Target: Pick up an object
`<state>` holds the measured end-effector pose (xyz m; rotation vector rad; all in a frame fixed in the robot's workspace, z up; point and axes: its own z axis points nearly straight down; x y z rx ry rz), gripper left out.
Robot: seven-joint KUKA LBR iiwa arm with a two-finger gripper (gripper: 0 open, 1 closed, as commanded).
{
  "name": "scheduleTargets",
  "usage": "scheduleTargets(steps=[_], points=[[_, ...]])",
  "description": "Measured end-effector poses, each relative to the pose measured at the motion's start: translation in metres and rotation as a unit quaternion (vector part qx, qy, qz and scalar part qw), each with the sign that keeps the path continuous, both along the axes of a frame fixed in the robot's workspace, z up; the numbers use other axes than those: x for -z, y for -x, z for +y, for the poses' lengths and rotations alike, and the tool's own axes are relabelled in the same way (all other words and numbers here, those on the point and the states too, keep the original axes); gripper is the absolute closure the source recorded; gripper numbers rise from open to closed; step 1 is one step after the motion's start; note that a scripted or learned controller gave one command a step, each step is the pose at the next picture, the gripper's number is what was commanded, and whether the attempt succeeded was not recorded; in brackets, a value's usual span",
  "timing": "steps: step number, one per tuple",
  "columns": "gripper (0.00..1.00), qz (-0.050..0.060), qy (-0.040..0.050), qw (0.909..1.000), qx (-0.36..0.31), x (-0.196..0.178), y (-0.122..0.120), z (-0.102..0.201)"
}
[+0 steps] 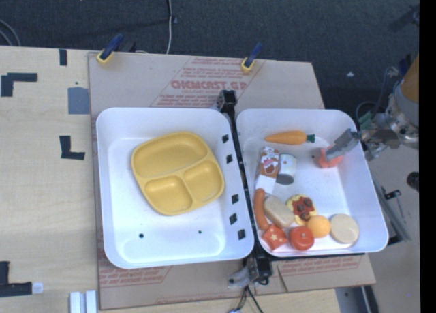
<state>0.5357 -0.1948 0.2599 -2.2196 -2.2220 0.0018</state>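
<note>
While reaching in from 3 o'clock, parking the grey two-finger gripper [338, 146] low at the 2 o'clock part of the right shallow white bin [354, 192]. Sitting right against a small red-orange toy piece [325, 161], tip touching or overlapping its 1 o'clock edge. Not being able to tell whether clenched, released, or grasping it: too small and too slanted to read.

Judging progress: approach looking done, target apparently picked out, contact looking made or nearly so. Not yet seeing any lift; red-orange piece seeming to be resting on the bin floor. Remaining: confirming the grip, raising clear of the bin wall.

Noting other candidates in the same bin:
- orange plastic carrot with green top [286, 138] lying at 12 o'clock, near the target's 10 o'clock side but apart from it
- red toy tomato [302, 238], orange ball-shaped fruit [318, 226] and pale beige round disc [343, 228] crowding the 6 o'clock edge, well apart from the target

Leaving the yellow three-compartment plastic plate [178, 172] lying in the left shallow white bin [116, 189], at 9 o'clock of everything above.

Treating the pick as unconfirmed.
</note>
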Motion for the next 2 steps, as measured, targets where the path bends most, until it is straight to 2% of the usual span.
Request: scheduleTargets(steps=[1,2], points=[[0.0,0.005,-0.0022,1.0,-0.002,0.12,-0.032,0.038],[0.0,-0.002,0.0014,1.0,0.0,0.176,0.037,0.062]])
